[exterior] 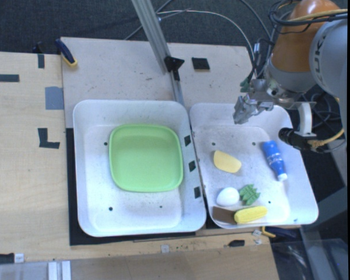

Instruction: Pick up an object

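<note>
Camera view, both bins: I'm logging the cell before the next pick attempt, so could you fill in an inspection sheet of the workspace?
Surface: pale bench with dark tape marks; two shallow white bins side by side, left bin and right bin.
Job's things: in the right bin, a yellow lump, blue bottle, white egg shape, green leafy piece and corn cob.
Clutter: green plate in the left bin; blue-and-yellow clamp at the bench's far edge.
Grippers: gripper above the right bin's far edge, nothing seen in it.
Cables: loops arching to the wrist.
Surroundings: dark floor; slanted metal bar.
</note>
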You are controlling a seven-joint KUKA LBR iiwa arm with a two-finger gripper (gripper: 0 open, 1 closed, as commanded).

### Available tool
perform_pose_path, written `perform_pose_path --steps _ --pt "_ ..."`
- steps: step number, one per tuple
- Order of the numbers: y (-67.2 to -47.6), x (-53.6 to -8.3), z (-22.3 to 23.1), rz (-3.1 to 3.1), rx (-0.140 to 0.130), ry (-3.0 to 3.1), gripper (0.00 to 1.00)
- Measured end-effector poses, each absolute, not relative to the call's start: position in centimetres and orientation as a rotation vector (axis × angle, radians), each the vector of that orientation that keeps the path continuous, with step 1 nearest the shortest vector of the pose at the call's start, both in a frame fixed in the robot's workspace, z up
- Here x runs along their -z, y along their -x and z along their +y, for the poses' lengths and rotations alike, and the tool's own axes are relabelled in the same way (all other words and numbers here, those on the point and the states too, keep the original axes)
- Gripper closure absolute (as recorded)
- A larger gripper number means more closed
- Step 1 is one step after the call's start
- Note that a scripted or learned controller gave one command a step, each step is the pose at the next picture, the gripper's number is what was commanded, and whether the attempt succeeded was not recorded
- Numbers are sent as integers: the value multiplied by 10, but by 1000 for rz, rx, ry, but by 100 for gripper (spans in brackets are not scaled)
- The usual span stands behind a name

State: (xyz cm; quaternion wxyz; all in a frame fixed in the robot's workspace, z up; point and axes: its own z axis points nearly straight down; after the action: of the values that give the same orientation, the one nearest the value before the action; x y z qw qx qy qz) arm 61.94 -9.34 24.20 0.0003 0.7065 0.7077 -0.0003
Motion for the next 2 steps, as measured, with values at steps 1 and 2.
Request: perform_pose_path --steps 1,2 --pt "-603 -236 -39 2230 4 -2217 100" --pt "-606 -229 22 2231 5 -2216 100"
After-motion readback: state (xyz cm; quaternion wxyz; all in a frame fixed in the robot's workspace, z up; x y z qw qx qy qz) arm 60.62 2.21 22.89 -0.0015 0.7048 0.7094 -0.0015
